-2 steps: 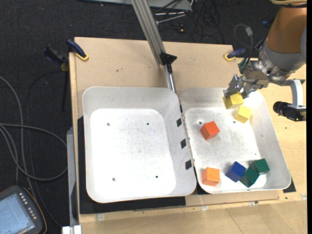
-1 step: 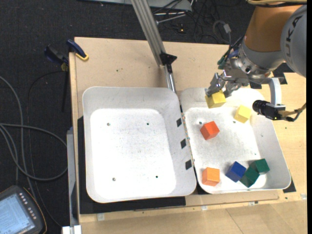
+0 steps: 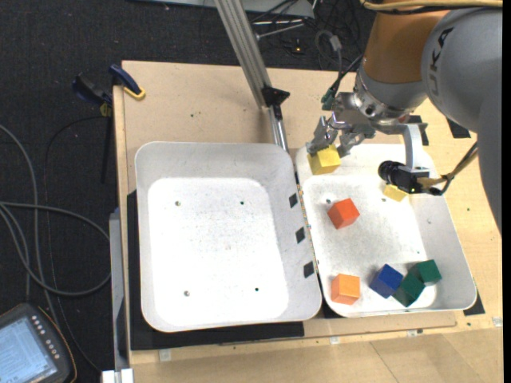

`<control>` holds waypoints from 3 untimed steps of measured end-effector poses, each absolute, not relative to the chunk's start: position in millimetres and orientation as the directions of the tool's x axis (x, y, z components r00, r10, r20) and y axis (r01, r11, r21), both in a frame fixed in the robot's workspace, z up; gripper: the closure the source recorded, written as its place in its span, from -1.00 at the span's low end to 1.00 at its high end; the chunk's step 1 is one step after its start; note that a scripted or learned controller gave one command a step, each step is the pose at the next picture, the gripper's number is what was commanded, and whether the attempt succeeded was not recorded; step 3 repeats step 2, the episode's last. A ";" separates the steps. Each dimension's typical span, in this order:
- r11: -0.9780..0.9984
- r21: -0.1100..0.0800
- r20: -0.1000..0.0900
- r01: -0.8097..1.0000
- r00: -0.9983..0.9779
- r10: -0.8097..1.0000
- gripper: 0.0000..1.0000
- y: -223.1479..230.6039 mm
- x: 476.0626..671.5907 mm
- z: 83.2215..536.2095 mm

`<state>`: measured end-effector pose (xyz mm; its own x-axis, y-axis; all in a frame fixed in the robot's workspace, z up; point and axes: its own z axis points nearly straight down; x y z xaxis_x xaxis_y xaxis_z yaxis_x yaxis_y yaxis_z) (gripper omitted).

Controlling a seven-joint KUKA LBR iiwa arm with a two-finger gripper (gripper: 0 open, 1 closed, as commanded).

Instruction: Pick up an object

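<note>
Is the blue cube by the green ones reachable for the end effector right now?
Probably not cleanly. The end effector is shut on a yellow cube at the right bin's far corner, and the blue cube touches two green cubes on one side.

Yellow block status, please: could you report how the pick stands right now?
Gripper shut on yellow block, at right bin's far-left corner. Block looks lifted above the rim. Two orange blocks, blue block, green blocks lie behind in bin, nothing obstructing.
</note>
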<state>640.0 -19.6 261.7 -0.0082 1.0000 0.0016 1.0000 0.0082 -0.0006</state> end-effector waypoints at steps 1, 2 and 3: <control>0.008 -0.001 0.002 1.000 -0.008 1.000 1.00 29.3 637.6 262.8; 0.008 -0.003 0.002 1.000 -0.008 1.000 1.00 88.1 640.1 244.2; 0.008 -0.003 0.002 1.000 -0.008 1.000 1.00 88.1 640.1 244.2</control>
